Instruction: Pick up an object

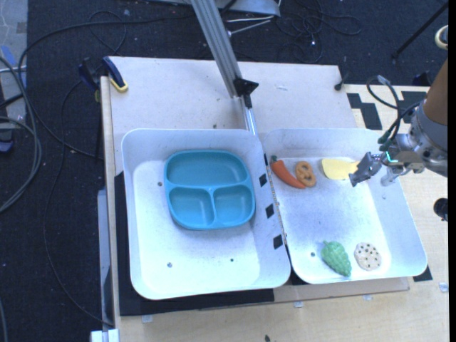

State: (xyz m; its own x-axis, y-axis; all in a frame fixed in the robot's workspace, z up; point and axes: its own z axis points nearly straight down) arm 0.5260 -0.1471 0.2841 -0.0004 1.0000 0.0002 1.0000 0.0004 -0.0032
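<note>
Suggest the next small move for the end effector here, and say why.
Probably a short shift toward the bin's middle and down onto the yellow piece. The end effector hangs just beside it over the right bin, nearer than the carrot, pretzel, green item or cookie. Nothing shows between its fingers.

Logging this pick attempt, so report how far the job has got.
Done: the arm has brought its hand into the right bin, beside the yellow piece.
In hand: nothing visibly lifted; the carrot, pretzel, green leafy piece and cookie all lie on the bin floor.
Left: grasping an object and lifting it. The blue tray sits in the left bin.
</note>
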